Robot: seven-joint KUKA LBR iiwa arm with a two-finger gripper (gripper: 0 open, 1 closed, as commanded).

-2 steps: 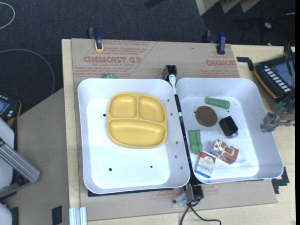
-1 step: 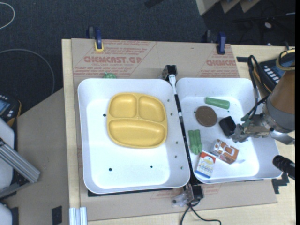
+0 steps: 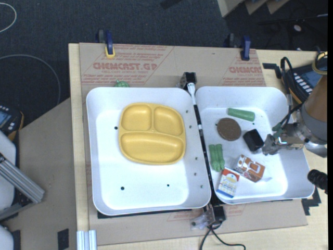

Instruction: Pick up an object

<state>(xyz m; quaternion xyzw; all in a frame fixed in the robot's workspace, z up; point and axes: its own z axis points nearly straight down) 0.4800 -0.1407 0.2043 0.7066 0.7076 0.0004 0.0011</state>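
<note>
The right bin (image 3: 276, 184) holds several small objects: a brown disc (image 3: 228, 129), a green cylinder (image 3: 240, 114), a black block (image 3: 253, 139), a green ridged piece (image 3: 216, 156), an orange-and-white packet (image 3: 249, 169) and a small red-and-white carton (image 3: 227, 182). My gripper (image 3: 271, 145) hangs low over the right side of this bin, just right of the black block. Nothing shows between its fingers.
The left bin (image 3: 104, 181) holds a yellow divided plate (image 3: 152, 133). A black bar (image 3: 199, 134) runs between the two bins. Blue clamps (image 3: 109, 41) (image 3: 245, 48) pin the cardboard at the back edge. Cables and gear lie at the far right.
</note>
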